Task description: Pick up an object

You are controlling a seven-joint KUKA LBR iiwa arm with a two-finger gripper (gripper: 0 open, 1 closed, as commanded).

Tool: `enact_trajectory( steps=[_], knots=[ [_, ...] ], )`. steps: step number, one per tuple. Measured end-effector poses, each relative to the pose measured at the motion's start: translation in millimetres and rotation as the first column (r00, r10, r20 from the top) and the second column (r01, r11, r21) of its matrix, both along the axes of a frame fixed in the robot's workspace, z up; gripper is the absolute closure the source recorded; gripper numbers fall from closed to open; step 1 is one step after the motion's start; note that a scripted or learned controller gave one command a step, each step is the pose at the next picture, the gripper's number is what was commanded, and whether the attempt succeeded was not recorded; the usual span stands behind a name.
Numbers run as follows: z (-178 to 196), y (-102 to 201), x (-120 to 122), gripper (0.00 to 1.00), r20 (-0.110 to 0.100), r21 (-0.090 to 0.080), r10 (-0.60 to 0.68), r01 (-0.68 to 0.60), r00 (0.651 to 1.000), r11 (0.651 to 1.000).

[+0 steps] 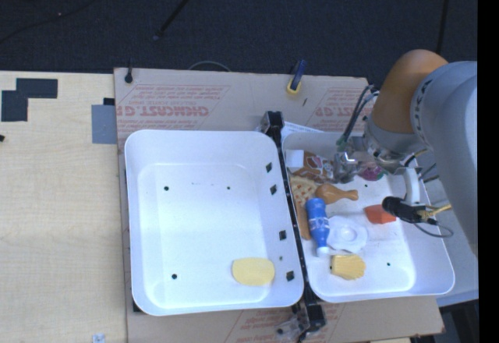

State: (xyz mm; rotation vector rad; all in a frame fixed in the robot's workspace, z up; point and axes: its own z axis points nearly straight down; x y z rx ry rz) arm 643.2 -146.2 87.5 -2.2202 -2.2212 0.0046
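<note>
Nearest the lens, a yellow pastry-like piece (348,266) lies at the front of the right bin (425,281), and behind it, packed close, sit a white lid-like disc (348,236), a blue bottle (316,222), a tan drumstick-shaped toy (335,194), an orange block (380,214) and a purple item (371,172) half hidden by the arm. Which of these is the target cannot be told, and that crowding is the chief risk: coming down among touching things, the gripper (344,165) may nudge them apart, pinch two at once, or close on nothing (the bottle, being round, looks likely to roll away). It hangs low over the back of the right bin, just above the tan toy and beside the purple item; whether it is spread or closed cannot be told, and nothing is seen held in it. The grey arm (444,139) reaches in from the right, its orange band (407,92) above the wrist, cables trailing over the bin's right side. Off in the left bin (140,178), a yellow sponge-like piece (253,271) lies well apart.
</note>
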Motion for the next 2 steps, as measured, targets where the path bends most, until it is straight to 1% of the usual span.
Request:
enact_trajectory(
  steps=[1,2],
  knots=[
    [1.6,5.1,-1.7,1.00,0.001,-0.013,-0.010,0.010,1.000,1.000],
    [0.4,-1.6,0.4,1.00,0.002,0.000,-0.003,0.003,1.000,1.000]
  ],
)
